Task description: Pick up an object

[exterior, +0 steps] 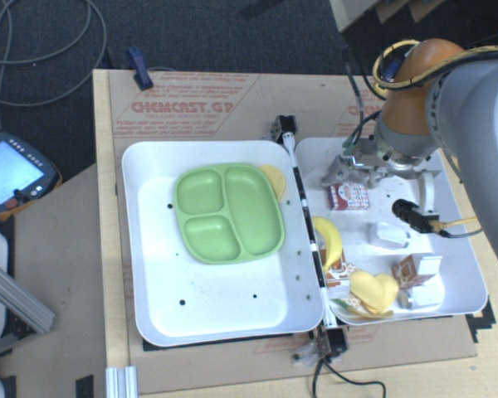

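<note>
You have two white bins: the left bin [149,247] and the right bin [465,264], touching side by side. The gripper [361,166] hangs over the far part of the right bin, just above a red and white packet [349,196]; you cannot tell how it is set. Crowded near it lie one curved yellow banana [329,240], one lumpy yellow toy [373,293], one small white block [389,235] and one brown and white carton [417,270]. The left bin holds one smooth green plate [229,212] with three sections, and a yellow thing [274,179] peeks out behind it.
</note>
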